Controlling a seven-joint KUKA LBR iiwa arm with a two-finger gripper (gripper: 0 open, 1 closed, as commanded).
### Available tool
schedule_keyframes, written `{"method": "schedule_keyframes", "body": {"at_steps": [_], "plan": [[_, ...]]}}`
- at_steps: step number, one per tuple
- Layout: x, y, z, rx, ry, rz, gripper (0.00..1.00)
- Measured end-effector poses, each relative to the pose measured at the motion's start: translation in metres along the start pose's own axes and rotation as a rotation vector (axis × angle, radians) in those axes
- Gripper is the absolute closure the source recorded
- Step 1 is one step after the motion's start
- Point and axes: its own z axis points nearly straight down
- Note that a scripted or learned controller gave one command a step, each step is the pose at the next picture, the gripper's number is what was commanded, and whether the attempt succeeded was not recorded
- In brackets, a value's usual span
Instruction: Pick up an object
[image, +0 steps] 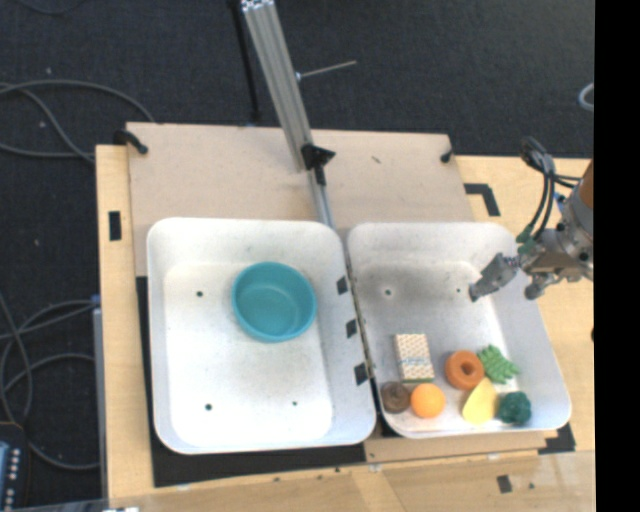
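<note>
A: Status?

B: Approach step. My gripper (512, 277) hangs over the right bin (440, 250), by its right edge, toward the back. Jaws spread, nothing between them.

A: Candidates?

B: All clustered in the right bin's front right corner: orange ball (428, 400), orange ring (464, 369), yellow piece (480, 404), two green bits (497, 362) and (514, 408), a pale patterned block (414, 355), a small brown disc (396, 397). The left bin (180, 300) holds a teal bowl (274, 301) near its middle.

A: Pick?

B: I'd say the block. It sits at the cluster's back edge, with bare floor behind it. The rest touch or nearly touch each other.

A: Next move?

B: Travel toward the front edge, centre over the block, turn so the fingers straddle its short sides, descend, close. Risk: a finger clips the ring just beside it.
</note>
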Motion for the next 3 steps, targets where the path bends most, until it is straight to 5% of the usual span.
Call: {"method": "schedule_keyframes", "body": {"at_steps": [1,3], "plan": [[0.000,0.000,0.000,0.000,0.000,0.001,0.00],[0.000,0.008,0.112,0.006,-0.002,0.006,0.00]]}}
